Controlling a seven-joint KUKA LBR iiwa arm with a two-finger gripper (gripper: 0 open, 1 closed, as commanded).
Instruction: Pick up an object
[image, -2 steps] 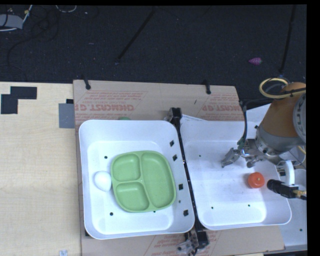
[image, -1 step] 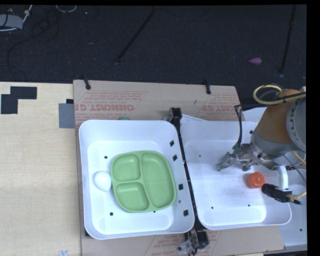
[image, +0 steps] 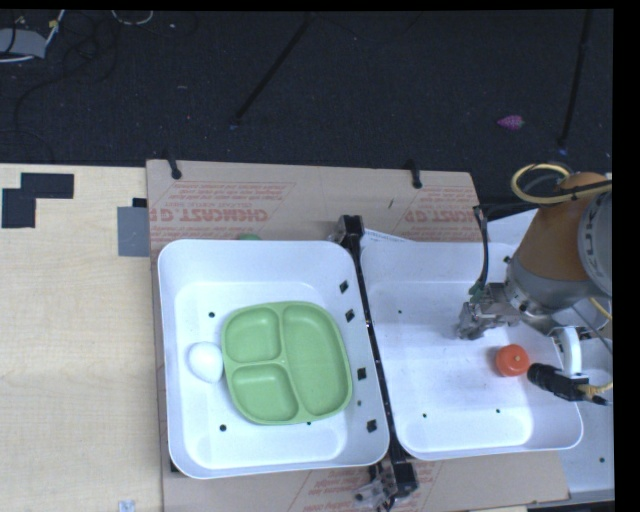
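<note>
Dark carpet (image: 330, 80), pale wooden bench (image: 70, 350)

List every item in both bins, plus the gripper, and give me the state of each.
Green divided plate: flat in the left bin, right side up, compartments bare.
White egg-shaped object: resting in the left bin, against the plate's left edge.
Orange object: lying in the right bin, apart from the gripper.
Gripper: low over the right bin, holding nothing visible.

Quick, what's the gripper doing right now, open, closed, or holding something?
Gripper: cannot be told; it sits low in the right bin, apart from the orange object.
</note>
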